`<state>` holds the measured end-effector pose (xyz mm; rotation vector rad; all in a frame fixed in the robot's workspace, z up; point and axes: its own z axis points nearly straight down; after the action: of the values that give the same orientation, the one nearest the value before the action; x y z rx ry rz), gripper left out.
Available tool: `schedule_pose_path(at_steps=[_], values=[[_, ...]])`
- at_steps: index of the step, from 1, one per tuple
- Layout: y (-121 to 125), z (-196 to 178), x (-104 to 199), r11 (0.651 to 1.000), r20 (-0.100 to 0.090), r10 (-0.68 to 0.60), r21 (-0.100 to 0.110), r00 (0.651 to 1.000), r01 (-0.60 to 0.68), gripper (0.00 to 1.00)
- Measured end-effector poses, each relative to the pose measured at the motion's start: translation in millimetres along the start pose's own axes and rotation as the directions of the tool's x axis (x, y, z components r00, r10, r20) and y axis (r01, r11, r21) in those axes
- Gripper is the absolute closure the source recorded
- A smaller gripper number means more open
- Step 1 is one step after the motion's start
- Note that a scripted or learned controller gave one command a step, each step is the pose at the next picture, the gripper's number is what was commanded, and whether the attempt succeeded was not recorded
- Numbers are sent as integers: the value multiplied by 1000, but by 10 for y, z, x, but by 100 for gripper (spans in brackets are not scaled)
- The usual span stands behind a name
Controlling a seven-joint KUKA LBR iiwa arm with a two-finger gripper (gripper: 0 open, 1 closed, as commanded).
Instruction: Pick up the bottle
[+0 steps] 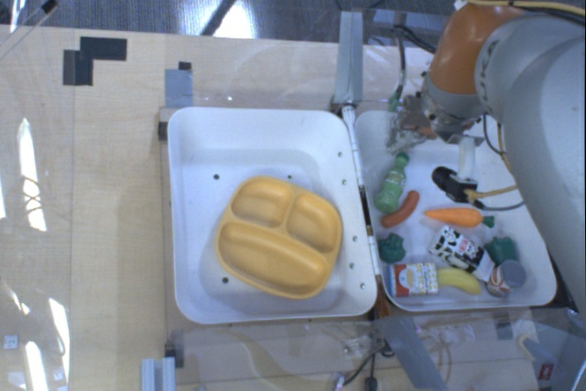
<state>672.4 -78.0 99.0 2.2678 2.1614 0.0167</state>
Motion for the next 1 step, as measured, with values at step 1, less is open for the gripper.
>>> schedule_pose_path(at_steps=[1], values=[[-1,1,1,1000,0,-1,0,1000,1,0]])
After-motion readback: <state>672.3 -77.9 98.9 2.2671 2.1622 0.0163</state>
